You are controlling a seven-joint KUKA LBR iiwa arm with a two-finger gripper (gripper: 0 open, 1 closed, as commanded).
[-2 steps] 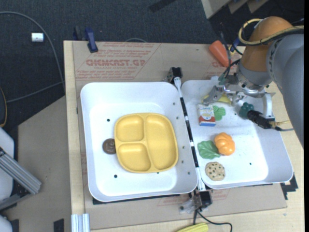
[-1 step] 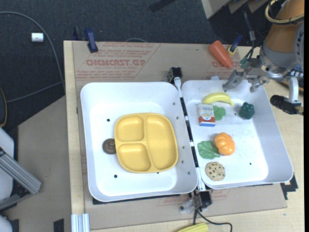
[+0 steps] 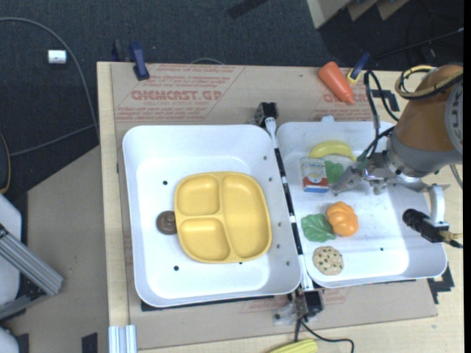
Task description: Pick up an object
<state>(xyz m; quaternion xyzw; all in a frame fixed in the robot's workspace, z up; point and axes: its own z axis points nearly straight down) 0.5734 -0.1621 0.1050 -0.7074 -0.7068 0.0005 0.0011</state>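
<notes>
Right-hand shallow white bin (image 3: 423,259), contents: a round orange plastic pumpkin (image 3: 343,218) with ribbed sides at the middle; touching its left flank, a flat green leaf-shaped piece (image 3: 316,228); below it, a tan cookie (image 3: 327,259) dotted with dark chips; above it, a small white carton (image 3: 315,175) with red and blue print, a green piece (image 3: 335,172) beside that, and a yellow banana (image 3: 332,150) near the far rim. The grey gripper (image 3: 346,181) hangs just above and to the right of the pumpkin, beside the green piece, and whether its jaws are apart or together cannot be told. Left of the pumpkin's bin, a second white bin (image 3: 143,197) holds a yellow three-compartment plastic plate (image 3: 221,217) with a small brown disc (image 3: 166,222) touching its left edge.
</notes>
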